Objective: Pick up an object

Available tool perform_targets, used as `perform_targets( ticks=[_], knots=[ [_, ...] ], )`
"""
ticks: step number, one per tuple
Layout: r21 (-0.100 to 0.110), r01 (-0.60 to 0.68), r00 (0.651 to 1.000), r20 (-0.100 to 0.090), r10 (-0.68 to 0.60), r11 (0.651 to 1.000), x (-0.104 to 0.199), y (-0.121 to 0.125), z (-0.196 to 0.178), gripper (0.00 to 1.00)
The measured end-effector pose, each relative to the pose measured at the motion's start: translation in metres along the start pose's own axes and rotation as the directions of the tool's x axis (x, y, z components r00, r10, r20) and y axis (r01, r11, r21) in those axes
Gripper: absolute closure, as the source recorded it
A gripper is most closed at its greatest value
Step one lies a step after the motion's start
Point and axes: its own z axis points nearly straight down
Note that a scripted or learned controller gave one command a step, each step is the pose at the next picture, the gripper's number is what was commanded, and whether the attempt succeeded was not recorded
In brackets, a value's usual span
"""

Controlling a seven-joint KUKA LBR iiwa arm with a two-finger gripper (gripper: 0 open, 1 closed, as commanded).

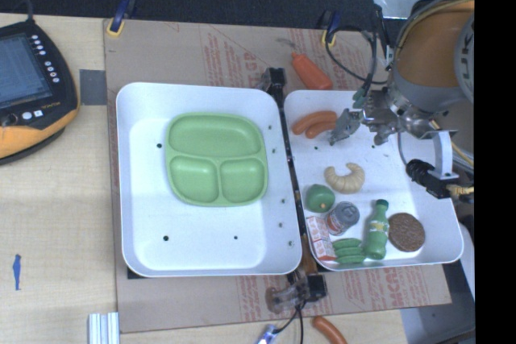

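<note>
In right bin (439, 254), hand (362, 128) hovers open, empty; hot dog (314, 122) just left

A big grey and orange robot arm

The arm (439, 36) has a fat round body, orange on top with a shiny grey part beside it. Thin black cables (355, 64) loop off it. At its tip sits the end effector (363, 125), made of small grey metal bits with dark pointy parts. A white piece and a black knob stick out lower down.
</note>
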Motion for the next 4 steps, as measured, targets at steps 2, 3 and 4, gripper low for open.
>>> perform_targets(
  ticks=[2, 3, 4],
  knots=[
    [0.0, -0.002, 1.0, 0.001, 0.002, 1.0, -0.039, 0.051, 0.111, 0.0],
    [0.0, -0.002, 1.0, 0.0, 0.002, 1.0, -0.008, 0.073, 0.085, 0.0],
    [-0.001, -0.005, 1.0, 0.003, 0.005, 1.0, -0.123, 0.063, 0.025, 0.0]
  ],
)
